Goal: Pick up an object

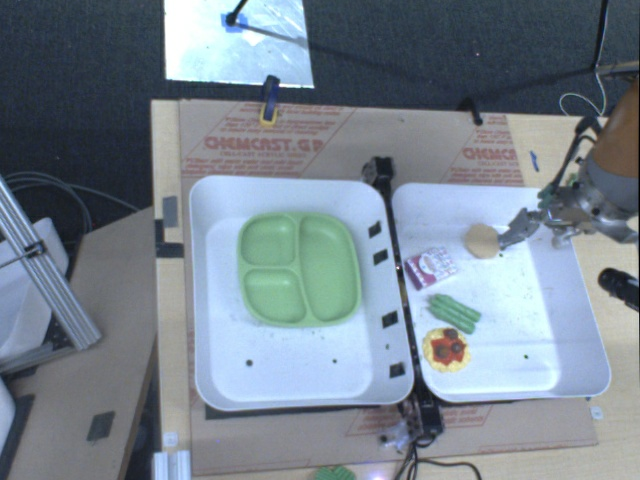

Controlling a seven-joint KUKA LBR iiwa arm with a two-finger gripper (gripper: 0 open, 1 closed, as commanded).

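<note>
Camera view from above takes in both shallow white bins, and the right-hand white plastic bin (575, 368) is where the loose things lie. Nearest the arm is a small tan rounded lump (482, 240), sitting in the upper middle of that bin; it is roughly as wide as it is long, so it has no clear long axis or heading. Below and to its left lies a small flat white-and-maroon packet (430, 267), tilted so its long side runs from lower left to upper right. Further down is a green bean-pod toy (455, 313), its length running from upper left to lower right. Just below that sits a little round yellow pizza toy with red spots (446, 349), near the bin's front left corner.

From the right edge, the grey arm (612, 183) with its orange band reaches in over the right bin's upper right part, wrist angled down and leftward. The two-finger gripper (515, 232) points left toward the tan lump, its tip just beside the lump's right side. Whether the pincer is spread or pressed together I cannot tell from here, and nothing shows between it.

Over in the left white bin (210, 368) rests a pale green three-compartment plate (299, 269), about in the middle.
</note>
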